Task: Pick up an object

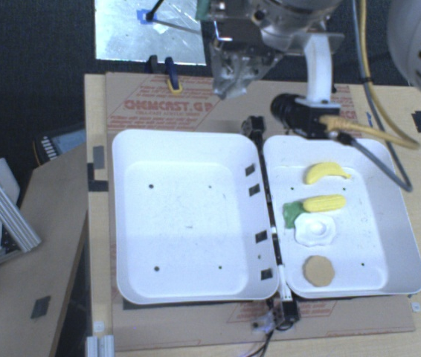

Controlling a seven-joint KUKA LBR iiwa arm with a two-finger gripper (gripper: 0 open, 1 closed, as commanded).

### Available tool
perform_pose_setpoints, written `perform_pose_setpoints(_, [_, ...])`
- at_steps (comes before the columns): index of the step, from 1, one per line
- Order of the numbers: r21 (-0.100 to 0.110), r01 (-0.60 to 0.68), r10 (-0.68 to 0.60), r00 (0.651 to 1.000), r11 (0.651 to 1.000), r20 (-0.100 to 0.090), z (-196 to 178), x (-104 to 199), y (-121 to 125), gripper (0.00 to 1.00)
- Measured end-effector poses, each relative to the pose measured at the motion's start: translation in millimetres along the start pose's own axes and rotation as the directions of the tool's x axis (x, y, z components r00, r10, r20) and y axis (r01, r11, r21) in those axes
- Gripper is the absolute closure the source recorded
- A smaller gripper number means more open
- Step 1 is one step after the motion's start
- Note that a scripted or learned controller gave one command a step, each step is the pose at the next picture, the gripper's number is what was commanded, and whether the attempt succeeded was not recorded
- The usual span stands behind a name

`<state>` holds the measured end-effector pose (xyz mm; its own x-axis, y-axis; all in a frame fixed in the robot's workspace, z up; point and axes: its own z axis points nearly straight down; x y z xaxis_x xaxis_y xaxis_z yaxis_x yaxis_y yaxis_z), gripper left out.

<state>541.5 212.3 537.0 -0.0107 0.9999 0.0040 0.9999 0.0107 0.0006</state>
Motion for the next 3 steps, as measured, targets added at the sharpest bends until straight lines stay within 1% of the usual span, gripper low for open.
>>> perform_pose_setpoints(1, [-0.005, -0.005, 0.005, 1.0, 1.0, 0.003, 1.6, 22.2, 55.7, 1.0])
perform_pose_setpoints(2, [0.013, -0.014, 0.014, 1.0, 1.0, 0.008, 113.9, -48.4, -13.1, 1.0])
perform_pose_setpoints(3, [0.005, -0.012, 0.012, 1.0, 1.0, 0.005, 155.5, -91.4, -57.9, 1.0])
